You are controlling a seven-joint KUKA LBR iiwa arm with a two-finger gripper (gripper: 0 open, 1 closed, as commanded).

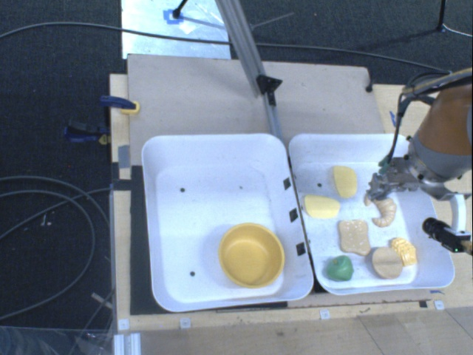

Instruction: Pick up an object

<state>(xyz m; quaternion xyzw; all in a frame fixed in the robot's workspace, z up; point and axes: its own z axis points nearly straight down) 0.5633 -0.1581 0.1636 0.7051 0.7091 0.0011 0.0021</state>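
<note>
The right bin (314, 152) holds several toy foods: a yellow piece (344, 181), a pale yellow wedge (321, 207), a tan toast slice (354, 236), a curled shrimp (384, 212), a green piece (340, 268), a tan round piece (386, 262) and a yellow corn piece (404, 251). My gripper (378, 188) reaches in from the right and hangs just above the shrimp's upper end. Its fingers look close together, with nothing visibly held between them.
The left bin (174, 161) contains a yellow bowl (251, 254). A metal pole (244, 39) slants down to the seam between the bins. A blue and yellow clamp (118, 104) grips the bench's left edge. Cables lie on the dark floor at left.
</note>
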